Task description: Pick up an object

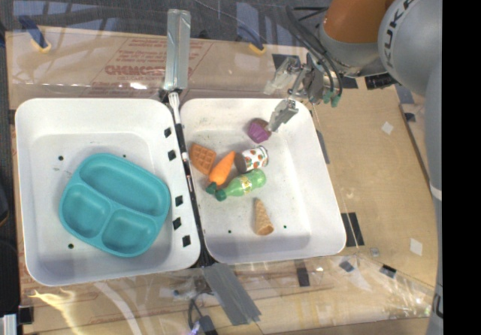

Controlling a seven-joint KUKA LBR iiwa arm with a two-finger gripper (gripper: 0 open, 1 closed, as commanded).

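Hovering at the right bin's (319, 176) far corner, the gripper (284, 112) shows one clear finger; its opening state cannot be determined. One purple object (258, 130) lies just beside the fingertip. Nearer the viewer: one waffle (201, 157), one carrot (222, 168), one can (254, 157), one green bottle (242, 185), one cone (262, 218). Left bin (37, 138): one teal tray (113, 204).

Grey KUKA arm (421, 33), black lettering, glossy orange band, black cables at wrist, slim metal jaws
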